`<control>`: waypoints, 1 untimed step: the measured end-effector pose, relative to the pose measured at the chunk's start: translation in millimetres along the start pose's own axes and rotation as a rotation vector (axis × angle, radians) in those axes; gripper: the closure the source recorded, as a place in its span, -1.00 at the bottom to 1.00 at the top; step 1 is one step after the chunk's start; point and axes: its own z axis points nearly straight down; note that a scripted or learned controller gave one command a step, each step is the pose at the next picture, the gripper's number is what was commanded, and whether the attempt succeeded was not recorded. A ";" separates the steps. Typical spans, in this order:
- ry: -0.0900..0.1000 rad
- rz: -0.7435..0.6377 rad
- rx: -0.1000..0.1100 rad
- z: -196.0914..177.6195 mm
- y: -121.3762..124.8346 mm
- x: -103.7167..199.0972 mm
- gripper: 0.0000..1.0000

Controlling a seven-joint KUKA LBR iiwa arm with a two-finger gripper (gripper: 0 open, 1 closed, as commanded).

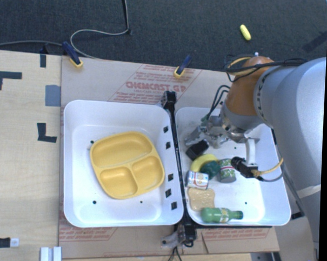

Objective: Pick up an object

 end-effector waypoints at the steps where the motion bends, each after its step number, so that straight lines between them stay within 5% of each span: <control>1: 0.002 0.000 0.001 0.1 1.9 -0.8 -1.00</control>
